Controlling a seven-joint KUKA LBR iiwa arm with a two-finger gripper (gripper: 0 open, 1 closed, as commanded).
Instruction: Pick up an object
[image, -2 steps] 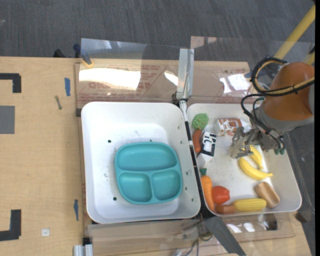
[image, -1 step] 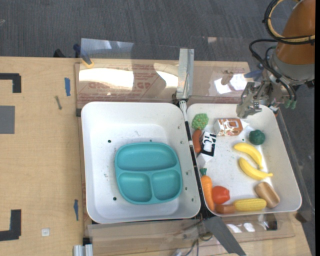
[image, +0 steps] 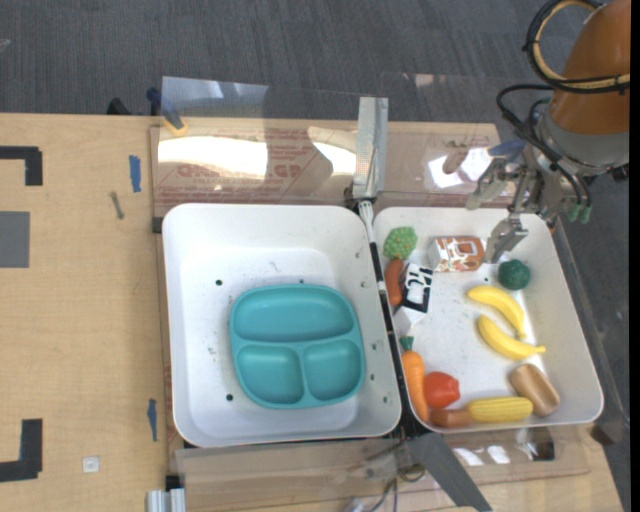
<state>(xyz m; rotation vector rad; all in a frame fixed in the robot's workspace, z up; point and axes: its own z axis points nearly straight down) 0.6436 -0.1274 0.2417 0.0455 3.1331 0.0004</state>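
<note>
Camera view: hand, fingers spread, hovers just above the green ball.

The arm reaches in from the far right, its orange band at the top right corner with black cables looping beside it. Below the band the grey wrist tilts down and to the left, ending in the gripper, which hangs low at the far right.
</note>
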